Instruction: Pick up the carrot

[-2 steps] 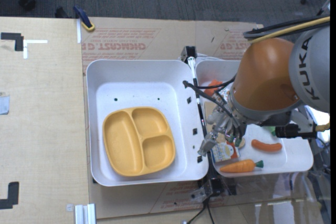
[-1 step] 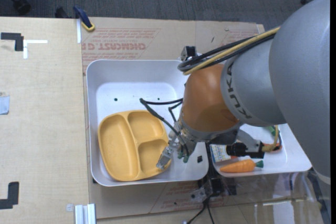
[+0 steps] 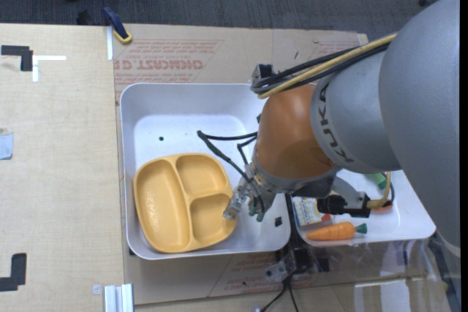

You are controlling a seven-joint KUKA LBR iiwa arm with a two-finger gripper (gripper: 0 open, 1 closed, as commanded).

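Note:
The orange carrot with a green top lies in the right bin, close to its front wall. My gripper hangs low over the left bin, at the right rim of a yellow divided plate. The carrot is well to the gripper's right, across the wall between the bins. The arm's orange band and grey body cover most of the right bin. Nothing shows held in the gripper.
A white labelled packet lies just left of and behind the carrot. A green item peeks out under the arm. A small black piece sits in the left bin's front right corner. Flattened cardboard lies behind the bins.

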